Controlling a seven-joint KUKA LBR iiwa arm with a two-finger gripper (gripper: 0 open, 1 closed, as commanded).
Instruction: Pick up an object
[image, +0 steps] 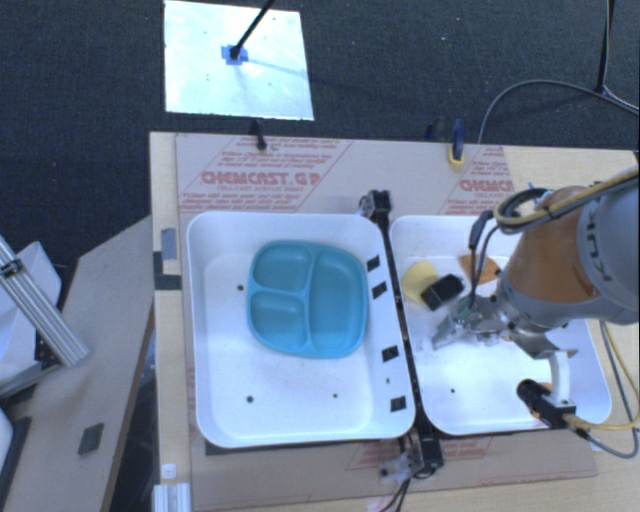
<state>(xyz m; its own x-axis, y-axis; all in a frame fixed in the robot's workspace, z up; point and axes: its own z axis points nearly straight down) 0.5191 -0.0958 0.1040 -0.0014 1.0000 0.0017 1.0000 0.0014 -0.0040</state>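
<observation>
In the right bin (590, 395) a yellow piece (419, 274) lies near the far left corner, and a small black block (441, 291) rests against its right side. An orange piece (482, 267) lies further right, partly hidden by the arm. My gripper (452, 328) hangs low over the middle of the right bin, just in front of the black block and apart from it. I see nothing held in it. The left bin (220, 400) holds a blue divided plate (306, 299).
A black clip strip (390, 310) runs along the seam between the two bins. The grey arm with its orange band (545, 265) covers the right half of the right bin. Cardboard (300, 170) lies under both bins.
</observation>
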